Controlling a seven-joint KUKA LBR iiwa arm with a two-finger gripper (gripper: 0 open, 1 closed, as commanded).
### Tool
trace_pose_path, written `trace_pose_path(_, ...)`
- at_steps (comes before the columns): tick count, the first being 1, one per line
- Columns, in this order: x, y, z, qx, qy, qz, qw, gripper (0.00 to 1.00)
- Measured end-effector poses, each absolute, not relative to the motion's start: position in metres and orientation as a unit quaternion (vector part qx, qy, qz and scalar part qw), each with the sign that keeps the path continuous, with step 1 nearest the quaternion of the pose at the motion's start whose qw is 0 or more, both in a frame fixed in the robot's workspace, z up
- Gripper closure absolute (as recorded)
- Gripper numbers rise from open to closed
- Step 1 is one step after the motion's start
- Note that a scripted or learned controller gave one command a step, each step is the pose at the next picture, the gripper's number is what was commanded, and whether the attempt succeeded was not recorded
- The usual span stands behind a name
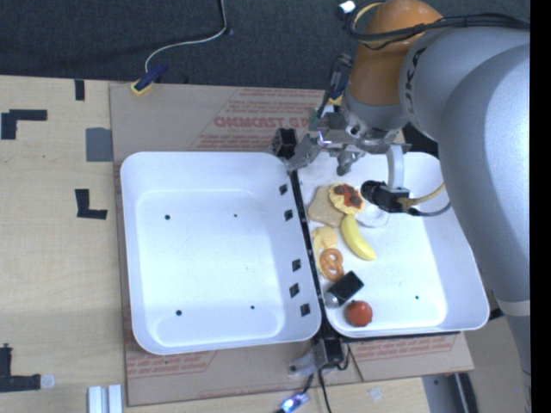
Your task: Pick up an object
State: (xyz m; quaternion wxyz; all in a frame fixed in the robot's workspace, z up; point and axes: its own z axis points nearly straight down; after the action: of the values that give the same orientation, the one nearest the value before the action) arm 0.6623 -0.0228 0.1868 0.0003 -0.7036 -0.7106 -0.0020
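Approach step is judged to be in hand; nothing is seen lifted. The gripper (349,157) is held over the back-left part of the right bin (430,312), just behind the pizza slice (347,197). Pincer state can't be told from this angle.

Places given w/ ref to the pizza slice: banana (357,237) just in front of it; pretzel (330,259) in front and to the left; black block (346,286) further front; tomato (359,313) frontmost, near the bin's front wall. All lie in the right bin, close to the divider w/ the left bin (207,256).

Next move is judged to call for a descent onto one item, prob. the pizza slice, then closing and lifting.
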Motion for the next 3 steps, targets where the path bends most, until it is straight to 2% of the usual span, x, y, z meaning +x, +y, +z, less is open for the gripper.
trace_pose_path(1, 0.668, 0.043, 0.197, -0.704, -0.71, -0.0008, 0.001, 0.0)
trace_pose_path(2, 0.666, 0.114, 0.104, -0.704, -0.71, 0.0026, 0.003, 0.0)
trace_pose_path(3, 0.667, 0.111, 0.119, -0.706, -0.708, 0.0008, 0.001, 1.0)
